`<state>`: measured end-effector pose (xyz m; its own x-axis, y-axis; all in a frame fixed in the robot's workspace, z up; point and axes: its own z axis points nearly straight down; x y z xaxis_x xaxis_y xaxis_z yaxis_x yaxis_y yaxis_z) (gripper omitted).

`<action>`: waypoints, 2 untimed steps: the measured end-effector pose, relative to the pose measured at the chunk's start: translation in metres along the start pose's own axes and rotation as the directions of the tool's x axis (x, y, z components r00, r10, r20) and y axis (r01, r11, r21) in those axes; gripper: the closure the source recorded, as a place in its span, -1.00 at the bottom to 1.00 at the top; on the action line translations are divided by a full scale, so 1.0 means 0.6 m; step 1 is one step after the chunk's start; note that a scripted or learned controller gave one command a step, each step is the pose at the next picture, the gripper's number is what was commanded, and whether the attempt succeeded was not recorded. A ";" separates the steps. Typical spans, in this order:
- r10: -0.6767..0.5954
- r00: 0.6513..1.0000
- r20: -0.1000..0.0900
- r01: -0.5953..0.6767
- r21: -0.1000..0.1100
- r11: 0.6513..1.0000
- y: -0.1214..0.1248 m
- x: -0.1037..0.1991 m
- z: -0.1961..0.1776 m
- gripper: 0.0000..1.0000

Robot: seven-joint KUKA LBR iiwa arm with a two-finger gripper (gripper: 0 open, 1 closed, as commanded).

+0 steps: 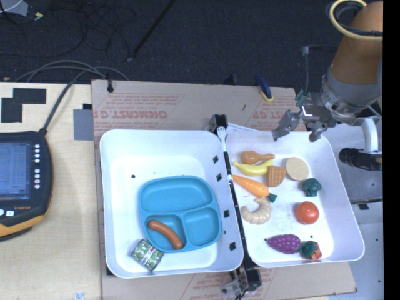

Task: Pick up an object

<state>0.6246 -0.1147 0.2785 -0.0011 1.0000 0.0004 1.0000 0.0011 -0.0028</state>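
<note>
Fingers [300, 128] spread apart above the right bin [350, 230]; cardboard [156, 105] print reads upside down, unclear

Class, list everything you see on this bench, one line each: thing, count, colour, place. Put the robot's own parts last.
Shallow white bins: two, white, side by side on the bench.
Blue plastic divided tray: one, blue, left bin.
Toy sausage: one, reddish brown, in the tray's lower left compartment.
Small green patterned packet: one, green and white, left bin, beside the tray's lower corner.
Toy banana: one, yellow, right bin, upper part.
Toy carrot: one, orange, right bin, near the divide.
Toy tomato: one, red, right bin.
Toy grape bunch: one, purple, right bin, lower part.
Handheld control pendant: one, black and orange, far left.
Pincer: one, grey, above the right bin's upper edge, open.
</note>
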 end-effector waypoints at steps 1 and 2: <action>-0.001 1.000 -0.001 0.001 0.001 1.000 0.000 -0.001 -0.016 1.00; -0.001 1.000 -0.001 0.001 -0.001 1.000 -0.135 0.043 -0.129 1.00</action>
<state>0.5438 -0.0889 0.3560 -0.0018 1.0000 0.0017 1.0000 0.0018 -0.0015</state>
